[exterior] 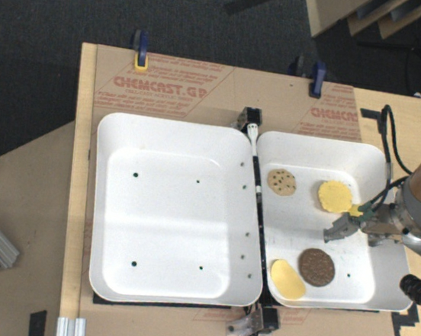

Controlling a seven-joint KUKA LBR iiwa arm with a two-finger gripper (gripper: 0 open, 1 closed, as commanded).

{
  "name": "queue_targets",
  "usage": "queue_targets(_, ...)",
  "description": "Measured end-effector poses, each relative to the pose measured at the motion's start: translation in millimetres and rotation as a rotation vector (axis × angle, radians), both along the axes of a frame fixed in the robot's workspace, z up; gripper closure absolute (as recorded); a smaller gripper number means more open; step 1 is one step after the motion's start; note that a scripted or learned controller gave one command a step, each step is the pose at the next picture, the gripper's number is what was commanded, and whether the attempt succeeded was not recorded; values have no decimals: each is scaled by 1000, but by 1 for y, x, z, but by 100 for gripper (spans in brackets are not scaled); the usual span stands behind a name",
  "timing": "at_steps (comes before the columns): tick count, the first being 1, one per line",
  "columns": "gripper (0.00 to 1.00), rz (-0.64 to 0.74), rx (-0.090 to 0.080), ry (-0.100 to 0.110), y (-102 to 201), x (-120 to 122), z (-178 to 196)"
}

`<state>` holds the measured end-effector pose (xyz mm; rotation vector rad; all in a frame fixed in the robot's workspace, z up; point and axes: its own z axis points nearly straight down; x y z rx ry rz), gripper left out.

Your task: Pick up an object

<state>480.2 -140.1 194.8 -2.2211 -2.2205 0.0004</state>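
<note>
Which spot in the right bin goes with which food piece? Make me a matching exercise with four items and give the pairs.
Column one:
1. chocolate chip cookie
2. round yellow piece
3. dark brown cookie
4. pale yellow oval piece

Column two:
A. front left corner of the right bin, against its wall
B. far half of the bin, nearest the gripper
C. far half, close to the divider between the bins
D. front half, just right of the oval piece

Pairs: 1-C, 2-B, 3-D, 4-A
</note>
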Motion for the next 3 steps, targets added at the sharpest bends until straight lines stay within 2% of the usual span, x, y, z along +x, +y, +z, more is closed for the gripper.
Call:
queue_targets(1,0,3,-1,-3,48,-1,-114)
queue_targets(2,100,-1,-6,-12,44,1,-97)
queue_targets(3,100,8,-2,-17,83,90,-4)
